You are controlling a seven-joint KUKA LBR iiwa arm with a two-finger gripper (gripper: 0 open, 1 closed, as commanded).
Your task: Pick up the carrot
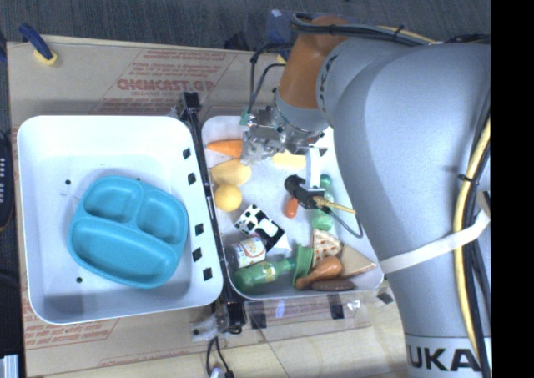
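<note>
- The arm (400, 168) covers much of the right bin (219, 130), hiding its right wall.
- The carrot (225, 148) shows only partly; its right end lies under the gripper (260, 144).
- Gripper fingers too small and cluttered to read.

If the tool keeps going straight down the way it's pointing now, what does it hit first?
Probably the carrot: the tool points down into the right bin with its tip right beside the carrot's thick end. Depth is unclear from above, so it might meet the bin floor alongside instead.
</note>
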